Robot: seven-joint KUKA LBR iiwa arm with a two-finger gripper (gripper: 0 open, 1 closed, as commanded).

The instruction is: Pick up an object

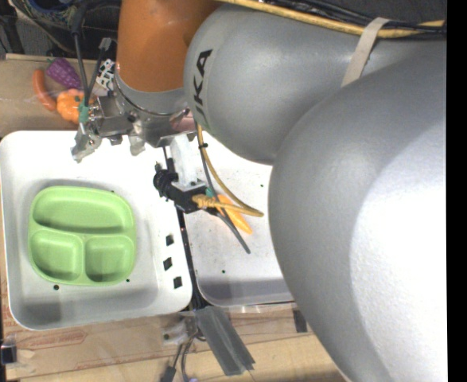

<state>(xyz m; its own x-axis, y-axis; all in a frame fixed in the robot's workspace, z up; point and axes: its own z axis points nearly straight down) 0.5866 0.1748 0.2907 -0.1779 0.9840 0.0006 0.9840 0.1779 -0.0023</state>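
Observation:
A light green divided plate (82, 233) with three compartments lies in the left white bin (14, 173). My gripper (108, 146) hangs over the far edge of that bin, above and behind the plate, under the orange band of the wrist. Its two metal fingers (82, 146) stand apart with nothing between them. A slim orange thing (238, 220) with a dark grey stick lies in the right bin (241, 281), close to the divider; what it is I cannot tell.
Small orange and purple toys (58, 90) lie on the wooden bench beyond the left bin's far corner. The big grey arm covers most of the right bin and the right side of the view.

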